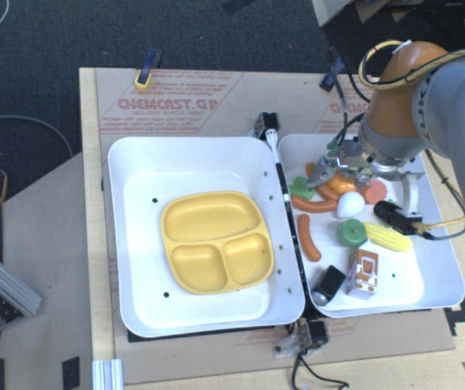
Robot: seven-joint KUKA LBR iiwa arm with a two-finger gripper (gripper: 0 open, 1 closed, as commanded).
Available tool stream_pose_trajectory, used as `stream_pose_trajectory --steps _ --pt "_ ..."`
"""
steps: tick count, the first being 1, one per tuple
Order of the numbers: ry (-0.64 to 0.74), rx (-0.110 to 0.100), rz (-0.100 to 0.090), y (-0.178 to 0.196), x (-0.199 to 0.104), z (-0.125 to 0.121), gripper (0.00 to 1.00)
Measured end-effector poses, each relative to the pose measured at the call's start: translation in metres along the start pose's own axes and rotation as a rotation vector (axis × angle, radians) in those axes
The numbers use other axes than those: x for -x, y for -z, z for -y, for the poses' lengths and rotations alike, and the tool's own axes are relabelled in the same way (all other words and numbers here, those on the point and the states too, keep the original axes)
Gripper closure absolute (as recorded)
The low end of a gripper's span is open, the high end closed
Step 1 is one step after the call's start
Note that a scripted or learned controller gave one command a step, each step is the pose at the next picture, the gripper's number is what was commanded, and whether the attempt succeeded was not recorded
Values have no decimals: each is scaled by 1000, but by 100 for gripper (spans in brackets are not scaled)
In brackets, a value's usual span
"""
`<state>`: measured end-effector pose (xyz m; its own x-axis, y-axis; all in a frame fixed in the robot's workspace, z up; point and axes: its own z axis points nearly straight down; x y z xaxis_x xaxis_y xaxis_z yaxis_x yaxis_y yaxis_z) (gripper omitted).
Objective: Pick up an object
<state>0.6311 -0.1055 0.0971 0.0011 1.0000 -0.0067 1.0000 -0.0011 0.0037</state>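
1. Objects for picking lie crowded in the right bin (436,287): sausage (309,237), carrot (314,205), white egg (350,205), green round piece (352,233), corn cob (388,237).
2. Risk: tight packing near the bin's far-left corner may cause a glancing or double grasp.
3. Gripper (336,166) hovers at the carrot and egg; finger state cannot be told.

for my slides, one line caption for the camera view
KUKA arm's gripper hovers over toy food in the right bin; yellow divided tray sits in the left bin.
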Motion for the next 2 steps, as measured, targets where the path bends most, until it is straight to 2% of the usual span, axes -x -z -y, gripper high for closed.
stream_pose_trajectory --steps 1,2 --pt "-1 10 -1 16 0 -3 100" --pt "1 3 -5 60 3 -5 100"
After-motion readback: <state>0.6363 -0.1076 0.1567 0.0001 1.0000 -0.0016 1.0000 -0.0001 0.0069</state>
